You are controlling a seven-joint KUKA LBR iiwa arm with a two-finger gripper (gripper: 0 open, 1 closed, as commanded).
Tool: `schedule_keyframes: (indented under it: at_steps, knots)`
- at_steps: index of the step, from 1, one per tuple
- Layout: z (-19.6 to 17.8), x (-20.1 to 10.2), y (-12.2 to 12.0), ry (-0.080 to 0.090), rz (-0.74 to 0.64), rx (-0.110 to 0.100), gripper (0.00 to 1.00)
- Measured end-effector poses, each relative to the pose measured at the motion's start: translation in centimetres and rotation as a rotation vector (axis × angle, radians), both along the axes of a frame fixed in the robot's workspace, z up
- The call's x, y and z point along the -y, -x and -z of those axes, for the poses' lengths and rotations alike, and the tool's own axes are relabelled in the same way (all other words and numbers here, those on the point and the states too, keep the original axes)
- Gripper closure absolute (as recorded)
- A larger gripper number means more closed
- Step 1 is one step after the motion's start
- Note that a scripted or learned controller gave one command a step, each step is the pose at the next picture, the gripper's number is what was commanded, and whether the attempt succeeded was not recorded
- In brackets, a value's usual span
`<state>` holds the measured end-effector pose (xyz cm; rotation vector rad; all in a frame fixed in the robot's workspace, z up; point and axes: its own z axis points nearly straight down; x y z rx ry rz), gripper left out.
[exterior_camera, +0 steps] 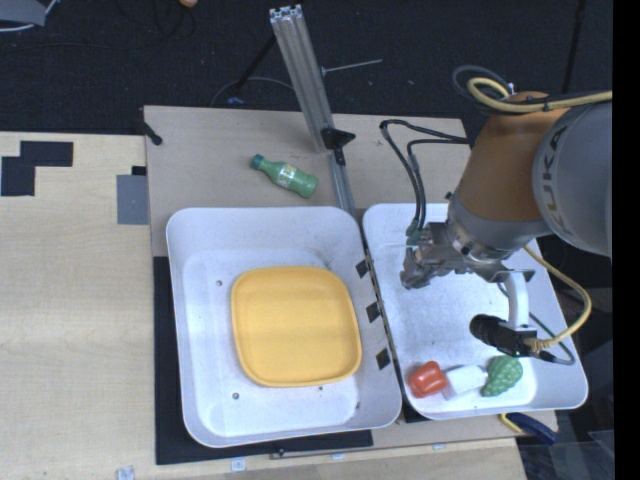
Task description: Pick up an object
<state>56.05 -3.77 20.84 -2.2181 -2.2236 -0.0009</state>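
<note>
Looks like the approach step: the claw (418, 273) hangs over the right bin (400, 230), nothing visibly in it, can't tell its state. The red pepper (428, 378) and green toy (503, 376) sit at the near edge, so it needs to shift toward them and drop.

Overhead view of the bench (100, 298) with two white bins. The gripper (418, 271) hangs over the right bin (400, 230), near its left wall. Below and right of the gripper lie a red piece (428, 378), a white piece (465, 380) and a green piece (503, 375). Left of the gripper, a yellow plate (295, 324) rests in the left bin (200, 238); a green bottle (284, 175) lies on the bench up and left of it.
</note>
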Motion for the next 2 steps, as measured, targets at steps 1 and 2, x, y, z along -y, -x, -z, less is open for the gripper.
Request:
schedule_keyframes:
  at_steps: [1, 2]
  knots:
    - [0.4, -5.6, 0.5, 0.0, -0.001, -0.001, 1.0]
    - [0.1, -10.1, 1.5, 0.0, 0.0, -0.001, 1.0]
